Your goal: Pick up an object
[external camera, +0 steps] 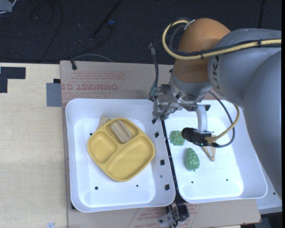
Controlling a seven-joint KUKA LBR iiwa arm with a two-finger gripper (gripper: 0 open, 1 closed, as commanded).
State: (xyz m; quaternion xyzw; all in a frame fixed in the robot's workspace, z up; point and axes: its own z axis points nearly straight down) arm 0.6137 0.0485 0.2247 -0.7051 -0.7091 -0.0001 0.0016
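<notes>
Pale wooden worktop (23, 151) carries a cardboard sheet (109, 80) with two white bins on it, side by side. Your best candidate looks to be the lumpy green toy vegetable (192, 159), which lies in the right bin (228, 194), left of its middle and clear of the walls. It is probably light and stiff, perhaps a little slick, so take it across its narrow waist rather than end to end.

Just beyond it, toward the far edge, sits a small green floret (176, 137). A tan wedge (209, 152) lies just beside the vegetable on its right; whether they touch you cannot tell. Mind both when you close.

The claw (162, 109) hangs over the ridge between the bins near their far edge. You cannot tell how wide it stands, and nothing shows in its grip.

The right bin's near half is bare floor, so you have room there. In the left bin (80, 194), a yellow divided plate (128, 165) holds a tan block (121, 130) in its far compartment.
</notes>
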